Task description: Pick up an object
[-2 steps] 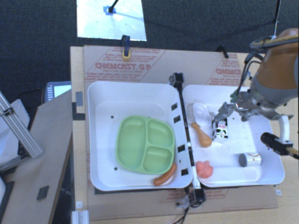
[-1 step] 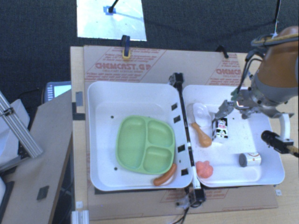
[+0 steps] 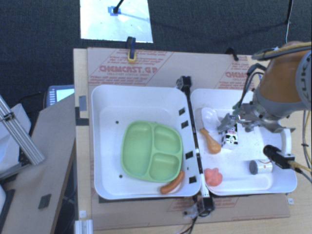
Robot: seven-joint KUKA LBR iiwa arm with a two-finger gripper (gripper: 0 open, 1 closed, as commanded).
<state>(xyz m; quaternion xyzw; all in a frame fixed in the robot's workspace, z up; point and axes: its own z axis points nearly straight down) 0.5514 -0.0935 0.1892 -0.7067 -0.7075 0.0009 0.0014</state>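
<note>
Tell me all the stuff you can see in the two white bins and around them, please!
divided plate: 1, light green, three compartments, lying in the left bin
toy sausage: 1, orange-brown, left bin, at the plate's near right corner
right bin: 1, white, beside the left one
toy drumstick: 1, tan-orange, left part of right bin
pink toy: 1, pink, near left corner of right bin
white spoon-like piece: 1, white, far left of right bin
black-and-white toy: 1, right bin, under the gripper
small cylinder: 1, white with grey end, near side of right bin
yellow clamp: 1, far edge of the board
gripper: 1, grey, low over the black-and-white toy
arm: 1, grey with orange band, from the right
</note>
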